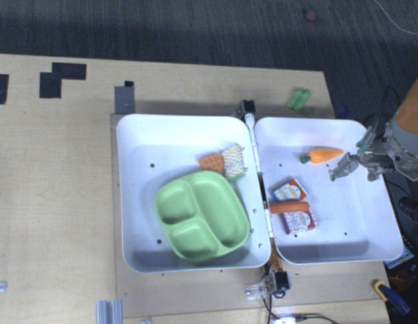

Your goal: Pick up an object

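Camera view: grey arm with the orange band comes in from the right, tool (pixel 356 162) hanging over the right shallow white bin (pixel 371 245), near its far right wall. Two fingers stand apart, spread moderately, nothing between them.

Closest candidate is the small orange toy carrot with a green stub (pixel 322 156), just to the tool's left and slightly farther back, lying flat on the bin floor, long axis roughly left-right. Not touching the tool. Judgement: light, rigid plastic or foam, smooth and rounded, so it may roll or squirt out if pinched off-centre. Best take is across the thick middle of the body, fingers closing perpendicular to the long axis.

Further left of the tool and nearer the camera: two flat red-and-white printed sachets (pixel 293 206) with a red sausage-shaped piece (pixel 290 208) lying between them. Probably thin and floppy, hard to get fingers under.

Well to the tool's left, in the left shallow white bin (pixel 131 181): green three-compartment plastic tray (pixel 202 214), with a small orange waffle-textured piece (pixel 211 161) and a pale checked piece (pixel 233 159) just behind it.
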